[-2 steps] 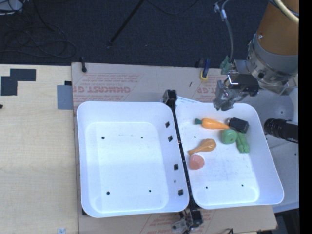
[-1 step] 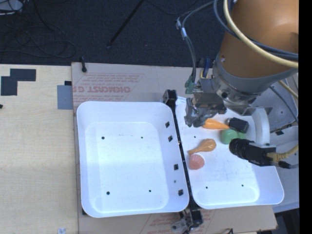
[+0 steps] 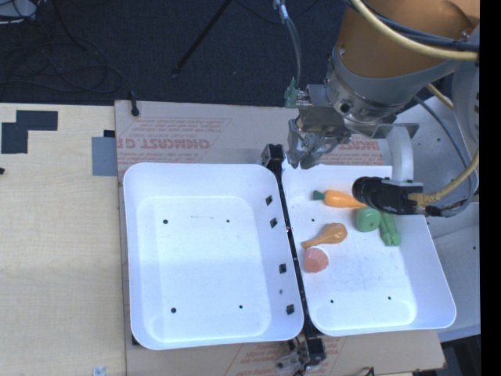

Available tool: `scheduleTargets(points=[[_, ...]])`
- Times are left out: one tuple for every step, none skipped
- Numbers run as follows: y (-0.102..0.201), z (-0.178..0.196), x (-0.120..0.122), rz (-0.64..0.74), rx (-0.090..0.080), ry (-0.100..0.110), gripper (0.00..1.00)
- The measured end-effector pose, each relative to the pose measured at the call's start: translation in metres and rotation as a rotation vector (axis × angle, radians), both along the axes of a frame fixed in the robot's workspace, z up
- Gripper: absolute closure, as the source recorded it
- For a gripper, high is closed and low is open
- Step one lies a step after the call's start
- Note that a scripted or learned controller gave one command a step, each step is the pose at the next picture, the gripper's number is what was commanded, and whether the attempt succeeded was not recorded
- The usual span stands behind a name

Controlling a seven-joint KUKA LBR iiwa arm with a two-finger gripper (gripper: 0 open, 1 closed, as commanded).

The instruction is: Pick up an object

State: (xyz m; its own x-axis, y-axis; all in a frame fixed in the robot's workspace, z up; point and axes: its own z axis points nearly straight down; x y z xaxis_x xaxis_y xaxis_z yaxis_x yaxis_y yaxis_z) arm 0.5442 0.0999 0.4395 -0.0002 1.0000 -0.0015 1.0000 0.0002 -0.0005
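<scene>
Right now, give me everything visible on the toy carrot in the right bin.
The toy carrot looks like smooth orange plastic with a small green stem end pointing toward the divider between the bins. It lies flat on the floor of the right bin, near that bin's far edge, long axis roughly across the view. Its thick end meets or slips behind a black cylindrical part; contact cannot be told. The gripper hangs up and left of it, not touching. It appears intact.
</scene>
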Motion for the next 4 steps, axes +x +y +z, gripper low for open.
scheduleTargets(points=[[0.016,-0.075,0.054,0.000,-0.001,0.009,1.00],[0.039,-0.067,0.100,0.004,0.000,0.000,1.00],[0.058,-0.167,0.050,0.003,-0.001,0.015,1.00],[-0.007,-0.165,0.005,-0.005,-0.001,0.008,1.00]])
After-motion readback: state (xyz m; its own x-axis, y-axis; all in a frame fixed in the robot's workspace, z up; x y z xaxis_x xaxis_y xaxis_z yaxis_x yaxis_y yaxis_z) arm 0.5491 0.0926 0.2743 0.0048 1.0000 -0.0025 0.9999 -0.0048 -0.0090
